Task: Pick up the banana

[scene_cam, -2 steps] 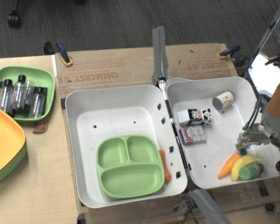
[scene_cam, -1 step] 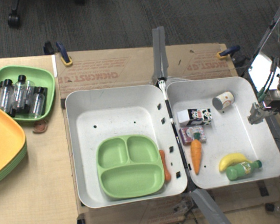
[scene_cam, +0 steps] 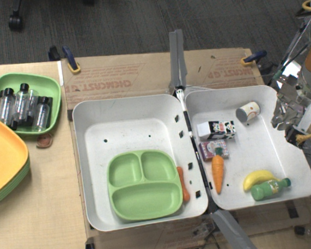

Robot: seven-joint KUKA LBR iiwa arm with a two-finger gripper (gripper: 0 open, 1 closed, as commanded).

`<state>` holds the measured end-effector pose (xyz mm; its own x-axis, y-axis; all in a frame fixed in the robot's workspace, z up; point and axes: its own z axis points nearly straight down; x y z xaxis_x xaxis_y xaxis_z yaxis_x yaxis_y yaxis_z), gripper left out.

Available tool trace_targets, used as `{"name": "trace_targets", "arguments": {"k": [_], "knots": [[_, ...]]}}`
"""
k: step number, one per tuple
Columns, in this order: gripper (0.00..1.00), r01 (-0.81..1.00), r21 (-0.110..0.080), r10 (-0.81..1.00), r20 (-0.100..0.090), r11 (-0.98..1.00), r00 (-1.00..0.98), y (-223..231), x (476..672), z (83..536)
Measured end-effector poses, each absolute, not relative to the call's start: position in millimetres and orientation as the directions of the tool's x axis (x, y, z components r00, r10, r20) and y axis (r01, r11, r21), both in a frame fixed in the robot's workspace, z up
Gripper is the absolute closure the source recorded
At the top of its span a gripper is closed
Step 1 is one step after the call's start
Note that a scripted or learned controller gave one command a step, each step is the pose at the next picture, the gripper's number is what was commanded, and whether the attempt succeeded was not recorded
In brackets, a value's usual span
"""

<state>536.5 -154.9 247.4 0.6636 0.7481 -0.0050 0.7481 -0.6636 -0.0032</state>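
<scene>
The yellow banana (scene_cam: 257, 178) lies near the front of the right bin (scene_cam: 267, 143), curved, with a green bottle (scene_cam: 270, 188) touching its front side. My gripper (scene_cam: 284, 117) hangs at the right bin's right rim, up and to the right of the banana and well apart from it. Nothing shows in its grasp.
In the right bin also lie a carrot (scene_cam: 218, 172), a purple packet (scene_cam: 214, 149), a small printed box (scene_cam: 216, 129) and a tipped white cup (scene_cam: 248, 112). The left bin (scene_cam: 93, 154) holds a green divided plate (scene_cam: 145, 183) with a thin orange piece (scene_cam: 182, 183) beside it.
</scene>
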Motion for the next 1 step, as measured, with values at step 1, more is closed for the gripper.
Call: {"name": "trace_targets", "arguments": {"k": [1], "knots": [[1.00,0.410,-0.001,0.410,-0.006,-0.912,0.912,-126.0,614.6,240.4]]}}
